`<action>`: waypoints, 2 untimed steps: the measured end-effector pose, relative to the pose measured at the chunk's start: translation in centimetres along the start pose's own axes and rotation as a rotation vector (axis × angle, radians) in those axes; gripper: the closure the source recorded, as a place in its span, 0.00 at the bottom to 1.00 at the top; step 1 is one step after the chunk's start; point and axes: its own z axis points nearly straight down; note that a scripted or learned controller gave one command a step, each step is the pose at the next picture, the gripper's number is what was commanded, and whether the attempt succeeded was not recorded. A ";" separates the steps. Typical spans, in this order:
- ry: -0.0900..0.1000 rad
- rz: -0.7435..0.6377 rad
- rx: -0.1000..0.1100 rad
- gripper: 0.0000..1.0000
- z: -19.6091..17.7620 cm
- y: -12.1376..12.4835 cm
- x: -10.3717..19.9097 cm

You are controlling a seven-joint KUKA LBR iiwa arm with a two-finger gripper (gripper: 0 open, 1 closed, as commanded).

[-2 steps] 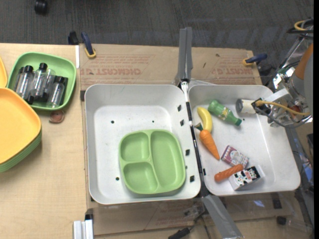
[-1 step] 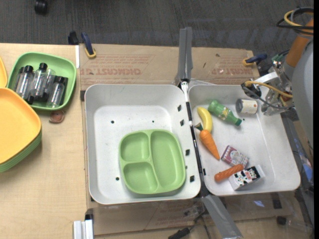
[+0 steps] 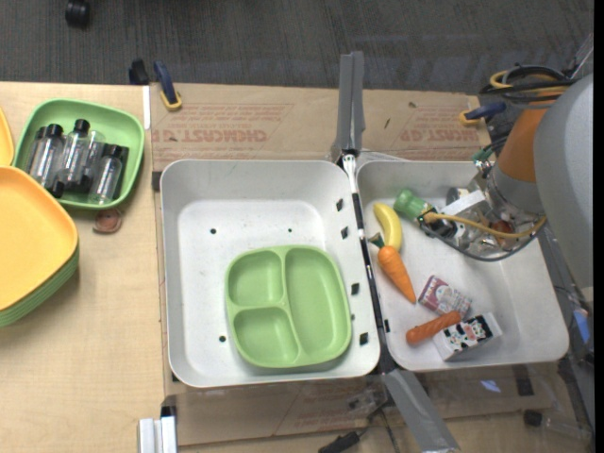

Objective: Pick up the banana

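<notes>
**Banana lies to the camera's left of the jaws, long axis running up and down the bin**

The worktop carries two white bins side by side. The left bin holds a green divided plate. The right bin holds the clutter, and the arm reaches into it from the camera's right, its orange band just above the wrist.

The jaws sit low in the bin's upper middle, amid cables and glinting parts. Whether they are spread or closed cannot be told, and nothing is seen between them.

The banana lies near the bin's left wall, to the camera's left of the jaws and apart from them, with a green object between. Its long axis runs roughly top to bottom in the view, slightly curved. Its lower tip sits just beside the top of a carrot, which I judge could crowd a grasp there.
</notes>
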 end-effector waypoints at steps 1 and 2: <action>0.001 0.054 0.001 1.00 -0.9 5.0 -5.4; 0.002 0.079 -0.002 1.00 -3.9 6.3 -1.1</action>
